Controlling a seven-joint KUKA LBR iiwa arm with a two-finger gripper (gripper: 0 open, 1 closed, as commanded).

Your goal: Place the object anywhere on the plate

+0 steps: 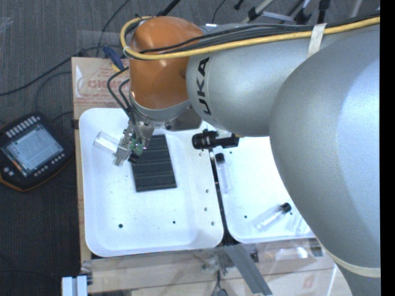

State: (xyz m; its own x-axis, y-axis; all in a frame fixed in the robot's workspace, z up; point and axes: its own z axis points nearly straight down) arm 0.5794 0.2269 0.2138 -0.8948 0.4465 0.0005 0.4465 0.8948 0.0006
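A black ribbed plate (155, 165) lies flat in the left bin (108, 227), toward its back half. My gripper (126, 151) hangs low over the bin just off the plate's upper left corner. A small clear plastic object (105, 142) lies right beside the gripper on its left, touching or nearly touching it. I cannot tell whether it is in the gripper's hold. The large grey arm with its orange band (157, 60) reaches in from the right and hides the back of both bins.
In the right bin (247, 165), a clear vial with a black cap (272, 216) lies near the front, and a thin clear tube (223, 176) rests by the left wall. A teach pendant (31, 150) sits off the bench to the left.
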